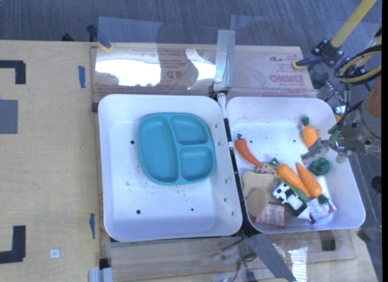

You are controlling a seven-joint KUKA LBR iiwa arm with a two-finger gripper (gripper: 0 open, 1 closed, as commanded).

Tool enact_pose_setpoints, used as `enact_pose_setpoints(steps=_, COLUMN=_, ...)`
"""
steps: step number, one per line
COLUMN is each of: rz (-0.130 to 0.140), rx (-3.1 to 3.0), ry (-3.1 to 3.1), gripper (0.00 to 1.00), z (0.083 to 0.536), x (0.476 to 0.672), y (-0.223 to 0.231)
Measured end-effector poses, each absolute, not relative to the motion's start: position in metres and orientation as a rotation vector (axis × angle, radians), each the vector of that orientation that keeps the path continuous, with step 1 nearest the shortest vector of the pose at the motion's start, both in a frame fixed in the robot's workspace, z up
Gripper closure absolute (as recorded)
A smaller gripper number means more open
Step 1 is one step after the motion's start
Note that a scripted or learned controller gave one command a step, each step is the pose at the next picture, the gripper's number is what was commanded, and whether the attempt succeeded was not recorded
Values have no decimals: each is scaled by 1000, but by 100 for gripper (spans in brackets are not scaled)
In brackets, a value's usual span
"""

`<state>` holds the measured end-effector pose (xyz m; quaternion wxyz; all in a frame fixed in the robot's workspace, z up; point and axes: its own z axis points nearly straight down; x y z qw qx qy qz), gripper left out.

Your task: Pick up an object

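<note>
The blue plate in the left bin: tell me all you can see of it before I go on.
The blue plate is a teal, plastic-looking tray with rounded corners and three compartments: one long one on the left, two smaller ones on the right. It lies flat, right side up, slightly turned, near the middle of the left bin. Nothing lies in it or touches it but the bin floor.

I see the gripper [321,148] at the right bin's [267,112] right edge. Small carrot [310,134] just up-left of it, tilted. Dark green lump [319,166] just below it. Two long carrots [300,179] lie side by side down-left, diagonal. Orange-red pepper [247,152] well left. Bread slice [259,182], black-white cow toy [289,196], red-labelled packet [272,215] clustered lower-left, touching.
</note>
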<state>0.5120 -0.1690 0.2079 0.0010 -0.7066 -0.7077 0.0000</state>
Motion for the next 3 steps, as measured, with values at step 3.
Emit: enact_pose_setpoints(steps=3, rz=-11, rx=-1852, ry=-2556, gripper=0, z=239, x=540, y=-134)
